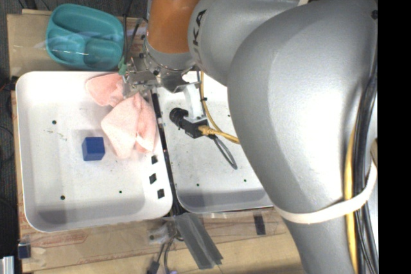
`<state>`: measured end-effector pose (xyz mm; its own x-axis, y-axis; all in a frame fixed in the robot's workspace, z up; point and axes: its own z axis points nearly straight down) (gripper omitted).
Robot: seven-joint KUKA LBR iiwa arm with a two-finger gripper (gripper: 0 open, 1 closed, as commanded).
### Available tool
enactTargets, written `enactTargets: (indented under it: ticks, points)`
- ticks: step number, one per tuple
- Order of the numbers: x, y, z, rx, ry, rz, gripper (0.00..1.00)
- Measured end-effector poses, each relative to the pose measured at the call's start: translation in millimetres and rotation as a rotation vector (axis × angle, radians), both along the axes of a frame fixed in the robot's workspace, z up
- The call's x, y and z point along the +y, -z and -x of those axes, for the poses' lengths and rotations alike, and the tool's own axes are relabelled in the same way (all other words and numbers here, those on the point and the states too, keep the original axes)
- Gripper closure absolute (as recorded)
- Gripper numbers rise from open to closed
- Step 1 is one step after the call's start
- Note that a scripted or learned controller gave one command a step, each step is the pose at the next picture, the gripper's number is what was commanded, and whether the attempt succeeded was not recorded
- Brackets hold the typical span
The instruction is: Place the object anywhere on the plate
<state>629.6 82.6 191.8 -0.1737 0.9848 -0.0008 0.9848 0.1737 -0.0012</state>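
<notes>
1. Far left, on the bench above the left bin: a teal divided plate (83, 35), sitting outside the bin rim and partly under clear wrap. Judged to be the target plate.
2. Left bin (38, 202): a small blue cube (93, 148) rests on the floor, left of centre, apart from everything else. Judged a candidate object for the task.
3. Just right of the cube, near it but not touching: a pink cloth (128, 122), crumpled, draped from the bin's upper right down toward its middle. Its upper fold lies right under the wrist.
4. Gripper (138, 77) sits at the top right corner of the left bin, over the cloth's upper edge. Cannot tell from this angle whether the pincer is released, clenched, or grasping the cloth; the wrist hides it.
5. Right bin (212, 192): mostly covered by the grey arm (289, 86); a black cable connector and a yellow cable lie above its floor.
6. Judgement on the step: the approach or grasp is in hand, nothing is on the plate yet.
7. To do it well: lift straight up until the load clears the bin wall, carry up-left, release over the plate's broad compartment.
8. Risk: cloth trailing and snagging the rim.
</notes>
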Motion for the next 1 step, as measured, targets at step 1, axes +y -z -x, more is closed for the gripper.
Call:
enactTargets:
  ticks: [1]
  points:
    - [20.1,-15.2,-26.0,0.000,-0.060,0.000,1.00]
